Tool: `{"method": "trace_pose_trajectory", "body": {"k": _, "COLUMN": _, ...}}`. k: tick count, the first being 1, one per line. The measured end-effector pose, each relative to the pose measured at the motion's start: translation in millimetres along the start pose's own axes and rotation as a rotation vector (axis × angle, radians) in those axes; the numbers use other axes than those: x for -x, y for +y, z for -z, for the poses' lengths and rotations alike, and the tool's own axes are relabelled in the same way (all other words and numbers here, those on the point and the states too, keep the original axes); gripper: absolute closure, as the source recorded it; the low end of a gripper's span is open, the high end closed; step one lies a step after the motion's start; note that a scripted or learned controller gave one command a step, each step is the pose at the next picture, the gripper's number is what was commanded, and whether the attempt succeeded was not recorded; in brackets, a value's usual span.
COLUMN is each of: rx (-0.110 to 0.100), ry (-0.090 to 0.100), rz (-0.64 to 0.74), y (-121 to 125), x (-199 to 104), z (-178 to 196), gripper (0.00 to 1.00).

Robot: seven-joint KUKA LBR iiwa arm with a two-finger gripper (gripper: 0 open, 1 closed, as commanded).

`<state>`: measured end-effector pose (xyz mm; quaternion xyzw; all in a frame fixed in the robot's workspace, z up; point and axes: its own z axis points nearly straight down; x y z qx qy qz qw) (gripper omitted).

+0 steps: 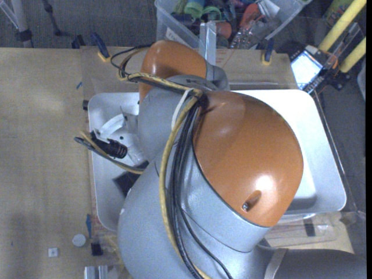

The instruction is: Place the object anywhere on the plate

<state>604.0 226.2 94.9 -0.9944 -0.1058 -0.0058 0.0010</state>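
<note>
Over the wooden bench [40, 156] and white bins [325, 173], the arm [232, 173] hides its gripper; grip unreadable.

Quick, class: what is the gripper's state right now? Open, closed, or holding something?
Gripper: cannot be told. The arm covers most of the left bin, and the plate and object cannot be made out.

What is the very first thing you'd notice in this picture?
The big grey arm with its shiny orange band takes up the middle and hides most of the bench. Yellow and black cables run along it. At the top sits a clear tub full of colourful odds and ends, and a white bin peeks out on the right.
</note>
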Motion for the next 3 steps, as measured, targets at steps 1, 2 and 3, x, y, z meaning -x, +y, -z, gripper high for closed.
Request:
{"method": "trace_pose_trajectory", "body": {"k": 1, "rx": 0.001, "ry": 0.008, "rz": -0.008, "y": -9.7, "x": 53.7, "z": 2.4, "gripper": 0.00}}
{"method": "trace_pose_trajectory", "body": {"k": 2, "rx": -0.003, "ry": -0.019, "rz": 0.200, "y": -21.7, "x": 103.4, "z": 58.3, "gripper": 0.00}}
{"method": "trace_pose_trajectory", "body": {"k": 3, "rx": -0.006, "ry": -0.006, "rz": -0.014, "y": -9.2, "x": 46.6, "z": 0.3, "gripper": 0.00}}
